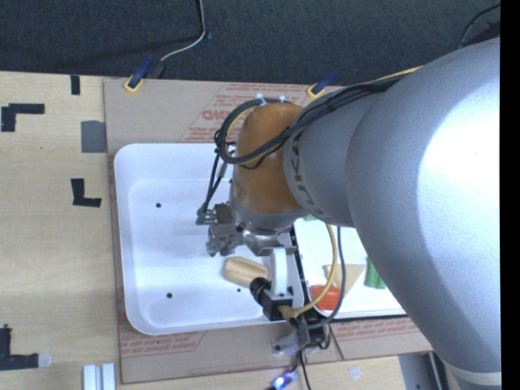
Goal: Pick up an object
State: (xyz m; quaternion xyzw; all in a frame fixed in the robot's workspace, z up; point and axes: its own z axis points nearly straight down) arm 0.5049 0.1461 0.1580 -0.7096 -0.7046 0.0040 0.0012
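Object: a pale tan cylindrical piece [244, 270], lying on its side on the floor of the left white bin [154, 242], near that bin's right-hand wall. It rests on the bin floor, not lifted.

Tool [218, 238]: positioned just above and beside the upper end of the cylinder, low inside the same bin. The wrist and cabling hide its tips, so I cannot tell whether it is released or clenched; nothing is visibly gripped.

Arm [390, 177]: reaches in from the right, its orange band [264, 149] over the middle of the bins, covering most of the right bin [357, 287]. Orange and green items [349, 287] show in that bin's visible strip; their identity is unclear.

Worktop [49, 218]: wood-toned, with cardboard under the bins.

Assessment: approach step, grasp not confirmed. The next move calls for centring over the cylinder across its narrow width, closing, then lifting straight. Risk: the piece may roll away
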